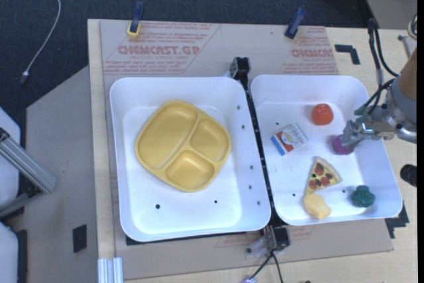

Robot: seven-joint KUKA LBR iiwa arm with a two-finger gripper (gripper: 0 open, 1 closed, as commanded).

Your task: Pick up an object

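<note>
My gripper comes in from the right over the right bin, low at its right side. Its tip sits right at a small purple object, touching or just above it; I cannot tell which. In the same bin lie a red round object, a small red, white and blue carton, a toy pizza slice, a pale yellow piece and a dark green object.
The left bin holds a yellow divided plate. A black clamp sits between the bins at the back. Cables hang beside the arm at the right.
</note>
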